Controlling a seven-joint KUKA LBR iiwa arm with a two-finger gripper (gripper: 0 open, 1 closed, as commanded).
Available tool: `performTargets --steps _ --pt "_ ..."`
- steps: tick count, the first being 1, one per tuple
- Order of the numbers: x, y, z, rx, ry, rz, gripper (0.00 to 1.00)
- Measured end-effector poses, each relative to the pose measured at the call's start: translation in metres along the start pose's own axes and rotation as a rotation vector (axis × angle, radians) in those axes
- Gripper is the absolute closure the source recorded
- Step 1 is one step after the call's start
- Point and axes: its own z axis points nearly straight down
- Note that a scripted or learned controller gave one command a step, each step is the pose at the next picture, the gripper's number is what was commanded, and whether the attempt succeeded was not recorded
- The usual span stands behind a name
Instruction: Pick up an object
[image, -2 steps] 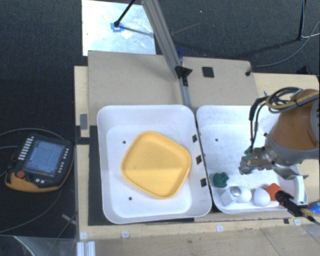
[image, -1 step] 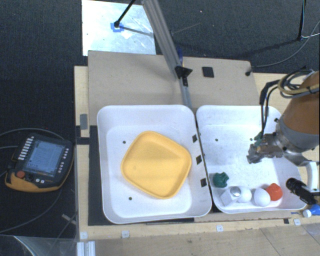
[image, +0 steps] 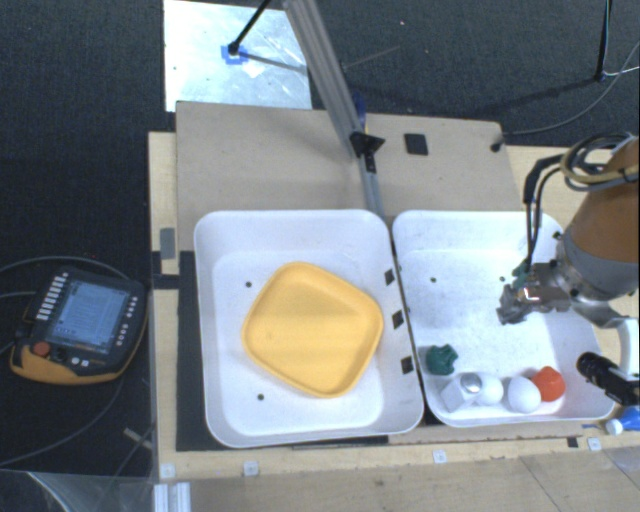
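White-binned objects, the green piece (image: 440, 356) nearest, lie below-left of the pincer (image: 517, 303), whose opening I cannot tell.

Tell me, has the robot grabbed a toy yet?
Not yet. Nothing looks picked: the dark green lump, small grey block, two white balls and red-orange ball all lie in the right white bin. The gripper hangs above that bin's middle. Reaching down, grabbing and lifting remain.
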Motion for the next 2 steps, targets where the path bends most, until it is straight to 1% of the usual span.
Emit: performTargets --steps 1,2 --pt "0.050 0.026 0.005 0.000 0.001 -0.005 1.00" --pt "0.090 0.049 -0.002 -0.001 0.001 -0.004 1.00"
